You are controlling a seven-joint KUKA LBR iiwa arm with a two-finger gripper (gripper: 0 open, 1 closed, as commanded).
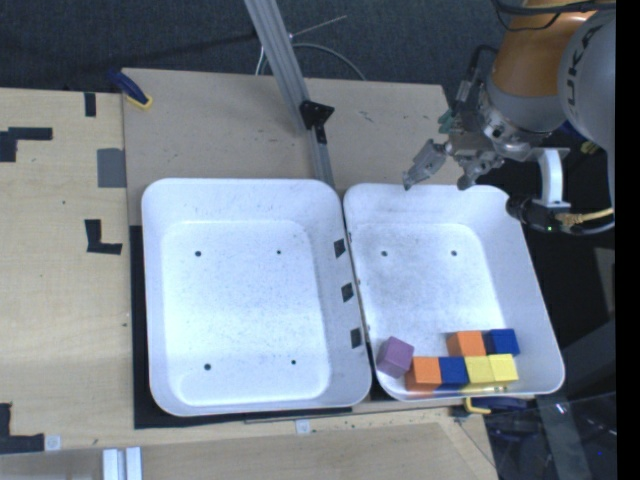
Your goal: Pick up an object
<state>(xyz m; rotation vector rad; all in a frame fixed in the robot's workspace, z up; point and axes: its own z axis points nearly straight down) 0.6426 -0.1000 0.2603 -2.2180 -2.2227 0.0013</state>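
My gripper (438,176) hangs open above the far rim of the right bin (520,258), with nothing between its two fingers. Along that bin's near edge lies a cluster of small blocks: a purple block (396,355) at the left, an orange block (426,370), a blue block (453,370), two yellow blocks (491,369), another orange block (466,344) and another blue block (502,342). The blocks lie far from the gripper, at the opposite end of the bin.
The left bin (240,288) sits beside the right one. A slanted metal pole (285,58) with a black clamp (316,115) rises behind the bins. Black tape marks lie on the bench at the left.
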